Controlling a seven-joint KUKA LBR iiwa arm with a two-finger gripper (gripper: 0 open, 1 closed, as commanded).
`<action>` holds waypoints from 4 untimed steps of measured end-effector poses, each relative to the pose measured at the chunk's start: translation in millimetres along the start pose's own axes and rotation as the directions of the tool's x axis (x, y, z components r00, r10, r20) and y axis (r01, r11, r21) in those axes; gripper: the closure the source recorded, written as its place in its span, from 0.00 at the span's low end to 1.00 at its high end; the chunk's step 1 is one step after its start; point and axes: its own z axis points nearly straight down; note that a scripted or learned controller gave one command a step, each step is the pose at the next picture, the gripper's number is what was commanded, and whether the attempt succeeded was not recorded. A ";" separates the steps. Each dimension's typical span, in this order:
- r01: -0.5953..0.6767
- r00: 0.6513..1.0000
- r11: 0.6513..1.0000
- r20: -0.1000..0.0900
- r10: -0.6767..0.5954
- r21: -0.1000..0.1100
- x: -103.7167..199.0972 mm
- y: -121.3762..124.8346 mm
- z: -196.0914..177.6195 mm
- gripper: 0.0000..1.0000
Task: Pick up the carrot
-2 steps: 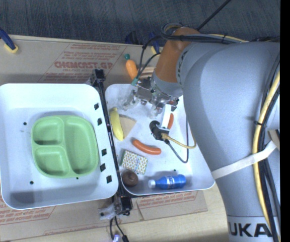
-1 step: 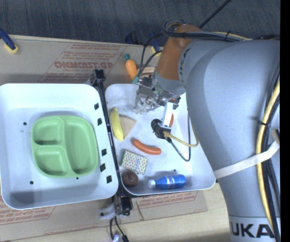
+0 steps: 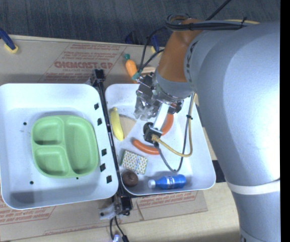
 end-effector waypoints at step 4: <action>-0.496 0.868 0.868 -0.002 0.496 -0.001 -116.4 14.4 -66.7 1.00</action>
